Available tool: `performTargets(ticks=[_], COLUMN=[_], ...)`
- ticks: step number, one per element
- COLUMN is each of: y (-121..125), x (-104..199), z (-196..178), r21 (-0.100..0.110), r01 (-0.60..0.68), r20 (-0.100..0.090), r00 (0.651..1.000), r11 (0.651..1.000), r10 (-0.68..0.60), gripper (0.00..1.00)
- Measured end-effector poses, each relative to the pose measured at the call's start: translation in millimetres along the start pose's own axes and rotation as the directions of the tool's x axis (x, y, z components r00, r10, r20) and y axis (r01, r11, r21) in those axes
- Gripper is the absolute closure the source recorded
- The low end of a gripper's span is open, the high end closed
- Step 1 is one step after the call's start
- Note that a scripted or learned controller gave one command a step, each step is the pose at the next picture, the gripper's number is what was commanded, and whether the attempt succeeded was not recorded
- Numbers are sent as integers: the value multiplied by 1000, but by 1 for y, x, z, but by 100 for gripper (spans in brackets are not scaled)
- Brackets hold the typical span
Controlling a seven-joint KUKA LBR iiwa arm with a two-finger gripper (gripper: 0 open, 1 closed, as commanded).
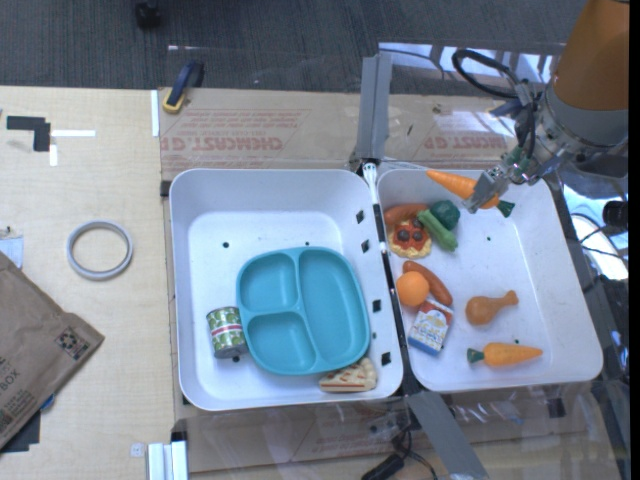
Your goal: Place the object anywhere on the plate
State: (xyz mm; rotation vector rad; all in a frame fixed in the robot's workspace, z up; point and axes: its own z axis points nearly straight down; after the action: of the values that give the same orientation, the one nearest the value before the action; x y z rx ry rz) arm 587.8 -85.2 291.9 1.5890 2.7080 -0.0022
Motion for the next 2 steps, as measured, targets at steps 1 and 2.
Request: performTargets(ticks=[1, 2], y=[-32, -15], x=[91, 167], z=[80, 101], r21=[3, 2], r01=[-32, 145], r20=[-3, -3], r00=[999, 989], r11=[999, 989], r10=[32, -145], gripper=[100, 100])
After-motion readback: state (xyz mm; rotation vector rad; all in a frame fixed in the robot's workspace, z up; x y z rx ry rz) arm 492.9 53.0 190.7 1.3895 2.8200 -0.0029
